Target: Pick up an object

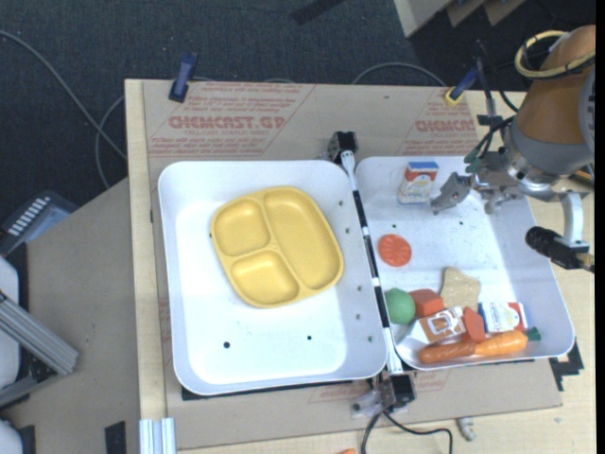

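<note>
My gripper [471, 197] hangs over the back of the right bin [529, 244], open, with only bare bin floor between its fingers. A small white box with a blue and red top [417, 182] lies just left of the left finger, apart from it. Nearer the front of that bin lie an orange-red disc [395, 250], a green ball [400, 305], a tan slice of toast [460, 287], a carrot [473, 350] and two small cartons [444, 325] [501, 316], packed together at the front.
The left bin [189, 282] holds a yellow divided plate [275, 245]. A black divider with clamps [359, 216] runs between the bins. The grey and orange arm [558, 112] stands over the back right corner. Blue clips [181, 76] sit at the board's back edge.
</note>
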{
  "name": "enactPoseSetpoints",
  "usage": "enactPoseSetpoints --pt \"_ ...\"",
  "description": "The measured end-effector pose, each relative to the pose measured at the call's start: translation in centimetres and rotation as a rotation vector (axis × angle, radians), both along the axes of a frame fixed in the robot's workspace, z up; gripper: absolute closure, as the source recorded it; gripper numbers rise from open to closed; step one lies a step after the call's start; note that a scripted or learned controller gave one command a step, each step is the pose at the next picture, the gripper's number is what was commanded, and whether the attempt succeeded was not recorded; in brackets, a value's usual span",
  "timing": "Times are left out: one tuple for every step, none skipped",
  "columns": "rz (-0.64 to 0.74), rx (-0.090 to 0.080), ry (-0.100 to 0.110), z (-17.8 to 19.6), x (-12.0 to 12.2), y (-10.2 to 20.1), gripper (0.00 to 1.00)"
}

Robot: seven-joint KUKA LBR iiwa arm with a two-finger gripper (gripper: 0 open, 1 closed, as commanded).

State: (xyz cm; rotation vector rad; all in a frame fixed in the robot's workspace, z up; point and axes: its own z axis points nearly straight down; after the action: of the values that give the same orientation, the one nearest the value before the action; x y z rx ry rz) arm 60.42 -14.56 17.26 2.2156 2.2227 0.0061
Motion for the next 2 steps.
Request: enactPoseSetpoints --pt "-0.002 -0.001 0.004 -8.9 5.2 0.9 0.00" --pt "-0.002 -0.001 0.002 -8.8 6.3 3.8 0.00"
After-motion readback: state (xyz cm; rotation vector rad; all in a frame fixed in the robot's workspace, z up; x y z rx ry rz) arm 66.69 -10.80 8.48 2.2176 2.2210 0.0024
